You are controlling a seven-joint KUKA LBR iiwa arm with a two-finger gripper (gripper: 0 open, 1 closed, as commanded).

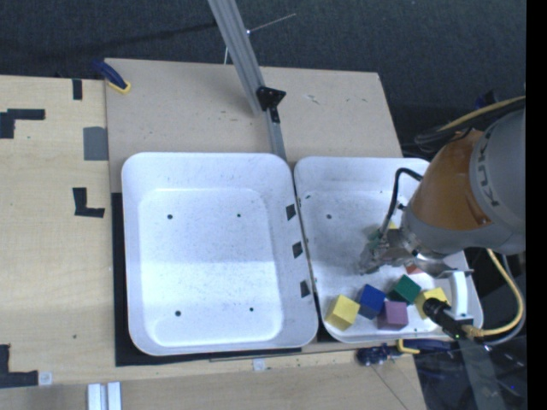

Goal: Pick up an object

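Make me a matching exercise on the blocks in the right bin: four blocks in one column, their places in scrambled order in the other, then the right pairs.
Things:
1. yellow block
2. blue block
3. purple block
4. green block

Places:
A. between the yellow and purple blocks
B. nearest the divide between the two bins
C. farthest up the picture of the four, closest to the gripper
D. near the bin's lower rim, just below the green block

Pairs: 1-B, 2-A, 3-D, 4-C

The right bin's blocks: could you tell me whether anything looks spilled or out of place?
Nothing stands out. The yellow block, blue block, purple block and green block sit clustered inside the right bin, near its front edge.
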